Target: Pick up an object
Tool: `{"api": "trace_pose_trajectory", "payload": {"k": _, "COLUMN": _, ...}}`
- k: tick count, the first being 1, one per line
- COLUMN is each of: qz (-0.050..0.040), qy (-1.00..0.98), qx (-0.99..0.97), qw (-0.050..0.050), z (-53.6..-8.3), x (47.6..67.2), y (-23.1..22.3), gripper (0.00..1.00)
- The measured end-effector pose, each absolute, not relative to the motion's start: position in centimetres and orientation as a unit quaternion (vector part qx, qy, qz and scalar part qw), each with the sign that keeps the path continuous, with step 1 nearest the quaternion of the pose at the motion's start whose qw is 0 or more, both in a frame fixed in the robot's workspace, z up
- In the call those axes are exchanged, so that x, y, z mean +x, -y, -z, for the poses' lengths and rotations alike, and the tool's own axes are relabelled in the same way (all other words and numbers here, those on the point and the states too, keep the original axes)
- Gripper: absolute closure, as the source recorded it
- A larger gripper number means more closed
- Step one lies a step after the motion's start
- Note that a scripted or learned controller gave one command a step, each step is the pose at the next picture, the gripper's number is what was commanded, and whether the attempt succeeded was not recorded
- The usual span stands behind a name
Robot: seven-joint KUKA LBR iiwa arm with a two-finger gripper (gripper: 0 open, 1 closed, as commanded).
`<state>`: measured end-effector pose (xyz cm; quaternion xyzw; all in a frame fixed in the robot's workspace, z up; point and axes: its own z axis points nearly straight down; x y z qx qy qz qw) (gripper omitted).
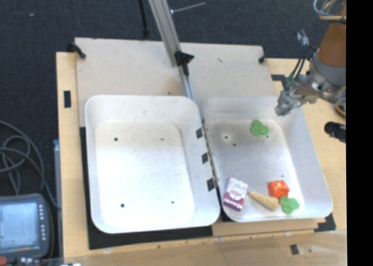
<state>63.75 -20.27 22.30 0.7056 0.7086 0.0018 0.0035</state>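
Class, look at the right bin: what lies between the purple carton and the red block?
A tan cone lies between the purple carton and the red block, as the camera view shows.

Bench (140, 60) carries two white bins side by side. Left bin (145, 163) bare inside. Right bin (256, 154) holds green piece (260, 128) near far side; purple-white carton (235, 193), cone (264, 200), red block (278, 188), green block (289, 204) clustered along near edge. Gripper (284, 105) above right bin's far right corner, apart from all items. Metal rail (165, 20) slants over bench's far side. Tablet (22, 227) at lower left.
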Motion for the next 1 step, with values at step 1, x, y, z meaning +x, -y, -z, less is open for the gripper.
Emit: {"api": "trace_pose_trajectory", "payload": {"k": 1, "qz": -0.0012, "qy": -0.709, "qx": 0.705, "qw": 0.002, "z": -24.91, "x": 63.84, "y": 20.42, "gripper": 1.0}}
